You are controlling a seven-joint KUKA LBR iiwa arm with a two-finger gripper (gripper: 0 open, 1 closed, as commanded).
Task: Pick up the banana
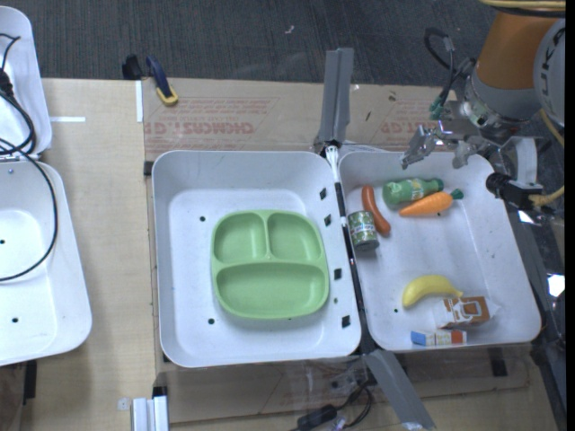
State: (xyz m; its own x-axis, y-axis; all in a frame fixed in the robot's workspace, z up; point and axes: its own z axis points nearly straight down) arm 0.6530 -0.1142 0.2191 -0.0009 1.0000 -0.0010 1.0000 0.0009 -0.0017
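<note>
Nearest me, the banana [430,289] lies in the right bin [503,268], touching a small carton [465,311]. My gripper [442,144] hovers open and empty over the far rim; I'd descend straddling the banana's middle.

Cardboard-topped bench [99,268], left white bin [175,268] and right white bin [503,277] side by side

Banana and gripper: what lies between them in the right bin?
In the camera view, the carrot and the green bottle lie between the gripper and the banana; below them the bin floor is bare.
</note>
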